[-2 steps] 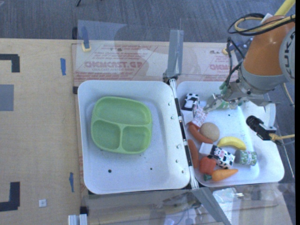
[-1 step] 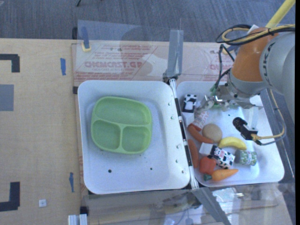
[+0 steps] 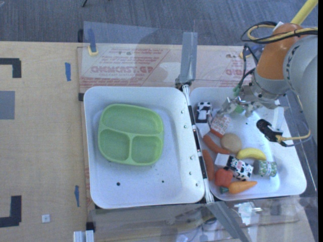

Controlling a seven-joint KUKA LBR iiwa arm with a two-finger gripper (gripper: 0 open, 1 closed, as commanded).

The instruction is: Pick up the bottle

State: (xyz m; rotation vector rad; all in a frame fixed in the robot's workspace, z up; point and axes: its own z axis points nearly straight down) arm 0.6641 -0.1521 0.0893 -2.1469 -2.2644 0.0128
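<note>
Above the right bin point(image 3: 298, 180), we see the end effector point(image 3: 237, 105) hovering near a bottle point(image 3: 220, 122); we cannot tell its grip, the tips being blurred.

The gripper point(image 3: 233, 106) is hanging over the right bin point(image 3: 295, 178), just above a small bottle point(image 3: 220, 122); a green tray point(image 3: 131, 134) is lying in the left bin point(image 3: 101, 185).

The robot arm point(image 3: 298, 59) was cut off by the right edge, and its gripper point(image 3: 237, 105) was too blurred to show how the fingers stood. A small packet point(image 3: 220, 122) beneath it bore an unreadable label, and the black-and-white toy point(image 3: 241, 168) partly hid the tomato point(image 3: 224, 177).
</note>
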